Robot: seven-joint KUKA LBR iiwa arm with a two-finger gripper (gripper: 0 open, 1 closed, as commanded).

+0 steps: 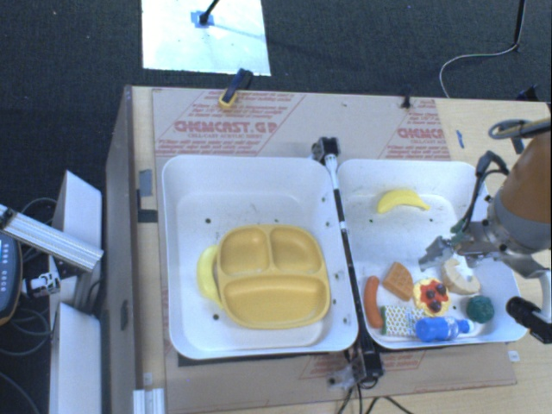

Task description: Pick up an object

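Grey gripper (450,250) above right bin (362,197) | finger state: cannot tell | near toy pizza slice (398,280), yellow banana (402,200)

Red "CHEMCAST GP" print on protective sheet (259,123) atop bench, repeated upper left and upper right.

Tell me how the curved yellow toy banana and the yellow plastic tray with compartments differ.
The curved yellow toy banana lies in the right white bin; the yellow plastic tray with compartments sits in the left white bin. The banana is small and slender, while the tray is much larger and covers much of its bin's floor. The banana is a solid crescent; the tray is a rounded rectangle split into three hollows. Both are yellow.
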